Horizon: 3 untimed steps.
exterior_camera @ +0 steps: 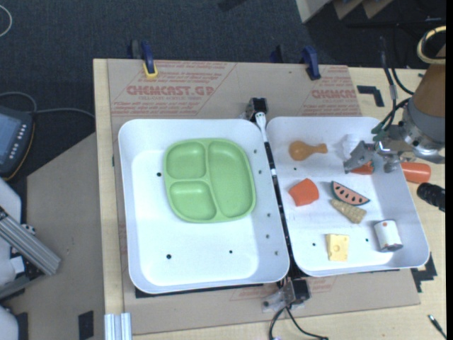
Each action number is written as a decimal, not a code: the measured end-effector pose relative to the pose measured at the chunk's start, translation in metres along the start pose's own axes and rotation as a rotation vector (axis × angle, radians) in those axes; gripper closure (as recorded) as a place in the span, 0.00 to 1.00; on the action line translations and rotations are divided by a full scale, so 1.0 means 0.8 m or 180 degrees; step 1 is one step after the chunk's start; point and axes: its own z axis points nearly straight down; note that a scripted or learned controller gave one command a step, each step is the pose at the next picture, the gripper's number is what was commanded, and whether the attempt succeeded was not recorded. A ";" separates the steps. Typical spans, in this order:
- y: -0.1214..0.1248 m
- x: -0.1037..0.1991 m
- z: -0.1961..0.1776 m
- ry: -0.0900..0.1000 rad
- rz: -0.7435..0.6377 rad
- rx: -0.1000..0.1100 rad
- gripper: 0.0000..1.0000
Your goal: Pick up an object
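Gripper (374, 160) hangs low at the upper right of the right bin (414, 250), the grey wrist reaching in from the frame's right edge. Two dark fingers splay outward, one toward the left and one toward the right, so the jaws look released, and nothing sits between them. A small red-orange piece (364, 168) lies just under and beside the left finger; what it is cannot be told, since the finger covers part of it. By my judgement this is the object aimed at, and the spread stance suits a descent to straddle it before closing.

An orange cylinder (416, 170) lies by the bin's right rim, just right of the gripper. Around the bin, toy foods are scattered well apart from one another, which leaves room for fingers to come down: a tan drumstick (307, 149) at upper centre, an orange-red wedge (304, 192) lower left of it, a watermelon slice (350, 193) with a tan cone-like piece (350, 211) touching it below, a yellow cheese block (338, 247) toward the bottom, and a white can (387, 234) on its side at lower right.

Left bin (141, 261) carries a green divided plate (210, 180), lying flat toward its upper part
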 end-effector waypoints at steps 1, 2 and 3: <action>0.004 0.000 -0.011 -0.0010 -0.0011 -0.0047 0.00; 0.005 -0.001 0.068 -0.0005 -0.0011 -0.0032 0.00; 0.005 0.000 0.135 -0.0004 -0.0011 -0.0029 0.00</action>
